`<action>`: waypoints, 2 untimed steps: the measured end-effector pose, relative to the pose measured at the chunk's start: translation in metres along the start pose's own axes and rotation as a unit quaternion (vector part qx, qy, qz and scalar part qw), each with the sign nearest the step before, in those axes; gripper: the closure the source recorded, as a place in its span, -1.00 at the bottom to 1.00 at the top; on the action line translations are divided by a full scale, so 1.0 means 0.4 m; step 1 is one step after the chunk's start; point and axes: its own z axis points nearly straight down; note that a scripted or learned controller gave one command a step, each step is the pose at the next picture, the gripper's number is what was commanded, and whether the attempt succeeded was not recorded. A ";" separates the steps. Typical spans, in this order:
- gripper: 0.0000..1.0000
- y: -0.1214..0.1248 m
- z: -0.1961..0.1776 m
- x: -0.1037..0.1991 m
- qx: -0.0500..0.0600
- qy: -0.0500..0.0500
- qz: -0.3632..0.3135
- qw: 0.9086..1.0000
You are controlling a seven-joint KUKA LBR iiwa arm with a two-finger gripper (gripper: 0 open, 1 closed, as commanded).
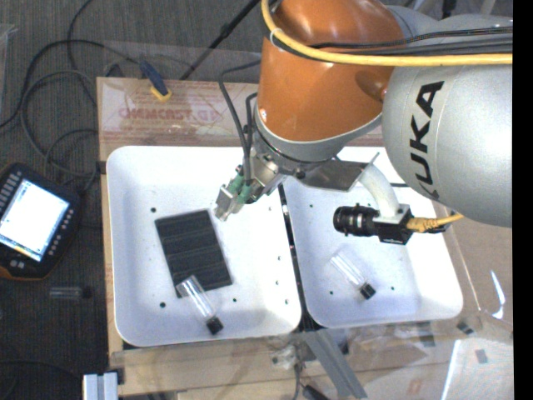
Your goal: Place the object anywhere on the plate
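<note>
1. One pendant point(32, 220) lies on the floor at far left, screen lit, its left side cut off by the frame.
2. Two white bins sit side by side: the left bin point(133, 182) and the right bin point(433, 294).
3. One dark ribbed plate point(193, 248) lies flat in the left bin, slightly turned.
4. Two clear tubes with black caps can be counted. The left tube point(198, 302) lies in the left bin, its clear end overlapping the plate's near edge, its cap on the bin floor just off the plate.
5. One gripper point(230, 198) hangs above the left bin's far right part, near the plate's far corner but apart from it. It is small and partly under the wrist; I cannot tell how it is set, and nothing is visible in it.
6. The right tube point(352, 275) lies loose on the right bin's floor.
7. One black cylinder, seemingly a camera point(366, 222), juts from the wrist above the right bin.
8. One arm point(333, 57) with an orange band covers the far edges of both bins; its upper part is cut off at the top and right.
</note>
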 end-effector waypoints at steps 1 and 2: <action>1.00 -0.058 0.137 -0.059 0.000 0.002 -0.030 1.000; -1.00 -0.058 0.137 -0.059 0.000 0.002 -0.030 1.000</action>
